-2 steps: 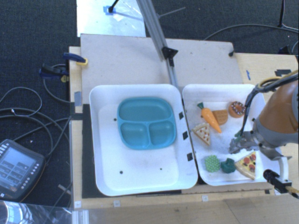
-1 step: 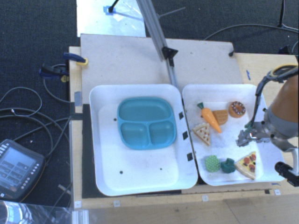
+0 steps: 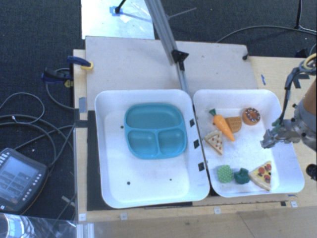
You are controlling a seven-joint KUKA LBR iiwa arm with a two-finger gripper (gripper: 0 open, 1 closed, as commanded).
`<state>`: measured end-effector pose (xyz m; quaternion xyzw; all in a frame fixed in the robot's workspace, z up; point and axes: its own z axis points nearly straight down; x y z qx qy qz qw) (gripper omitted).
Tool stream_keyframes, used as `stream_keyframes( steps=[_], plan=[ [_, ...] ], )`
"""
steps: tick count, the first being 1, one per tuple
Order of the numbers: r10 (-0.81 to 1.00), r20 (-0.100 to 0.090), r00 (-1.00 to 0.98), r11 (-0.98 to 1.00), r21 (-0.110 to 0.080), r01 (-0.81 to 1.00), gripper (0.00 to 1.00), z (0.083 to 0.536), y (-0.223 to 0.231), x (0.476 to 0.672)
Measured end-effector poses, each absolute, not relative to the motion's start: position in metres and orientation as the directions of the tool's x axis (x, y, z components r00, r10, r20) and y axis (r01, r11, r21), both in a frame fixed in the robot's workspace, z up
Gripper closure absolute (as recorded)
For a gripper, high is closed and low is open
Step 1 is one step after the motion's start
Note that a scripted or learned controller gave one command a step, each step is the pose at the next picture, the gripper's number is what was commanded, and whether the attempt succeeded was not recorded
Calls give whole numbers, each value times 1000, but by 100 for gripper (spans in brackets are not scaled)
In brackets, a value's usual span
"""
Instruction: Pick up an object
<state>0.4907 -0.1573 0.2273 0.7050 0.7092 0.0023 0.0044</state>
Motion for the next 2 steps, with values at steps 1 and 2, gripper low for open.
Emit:
stream_keyframes(
  steps=[1,2],
  plan=[
    [1000,-3,-7,7,9,1000,100,279,-158,493],
    [1000,2,-11,11,3,1000,100,279,-98,496]
  ],
)
